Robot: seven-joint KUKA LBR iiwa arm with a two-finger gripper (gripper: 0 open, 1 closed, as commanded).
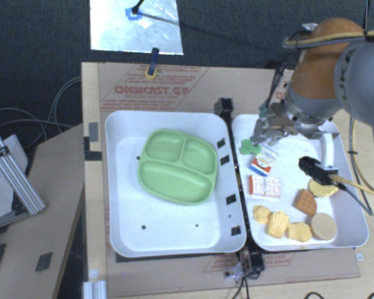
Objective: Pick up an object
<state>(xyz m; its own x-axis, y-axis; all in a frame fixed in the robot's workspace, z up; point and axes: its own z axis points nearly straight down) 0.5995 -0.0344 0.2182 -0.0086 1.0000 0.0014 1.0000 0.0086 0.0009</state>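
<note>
Reaching in from the right, low over the far end of the right bin (288,156). Parked with the end effector (263,132) near that bin's far-left corner, close to the wall shared with the left bin (124,198). Cannot tell the opening of the end effector from this slant, dark and blurred against the wrist. Cannot make out anything held either.

Nearest candidate: a small green piece (249,146), flat on the right bin's floor, just beside the end effector's tip, off to the left and a touch nearer the camera. Touching or just apart? Impossible to say. Looks slightly longer across the bin than along it, though too small to swear to.

Further toward the near edge, one after the other: a red, white and blue packet (262,164), then a red-and-white box (265,186). Well apart at the near end: yellow crinkled snacks (278,223), a brown waffle (305,201), a round tan biscuit (324,226). Over in the left bin, a green divided plate (177,167), of no concern here.

Judging by all this, calls for a small shift left and toward the camera, then straight down onto the green piece, closing across its short side. Risk: clipping the shared wall, so close on that side.
</note>
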